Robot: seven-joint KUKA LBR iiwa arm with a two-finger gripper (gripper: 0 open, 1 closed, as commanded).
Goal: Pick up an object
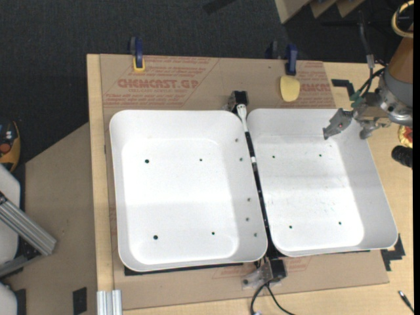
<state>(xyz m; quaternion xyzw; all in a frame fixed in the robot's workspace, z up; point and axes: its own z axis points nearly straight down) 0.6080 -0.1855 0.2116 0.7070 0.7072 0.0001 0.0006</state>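
As the bench runs left to right: board, left bin, right bin, arm.
Board (98, 110): brown sheet under both bins, printed in red along its far edge.
Left clamp (137, 50): blue, on the board's far edge, beyond the left bin.
Left bin (115, 130): white, shallow; four dark dots on its floor.
Seam: the bins touch along a dark strip, with a black fitting at each end.
Yellow piece (289, 88): small and rounded; lies on the board just beyond the right bin's far rim, outside both bins. It is the one loose thing seen, so the likely thing to pick.
Right clamp (291, 59): blue, just behind the yellow piece.
Right bin (315, 195): white, shallow; dark dots on its floor.
Gripper (346, 130): over the right bin's far right corner; jaws spread, nothing between them.
Arm (401, 77): reaches in from the right edge, cables at the wrist.
Step in hand: judged to be the approach, with no grasp made yet.
Next move: calls for travel left and away to the yellow piece, a descent with jaws astride it, then closure. The bin rim and the clamp both lie close to that path.
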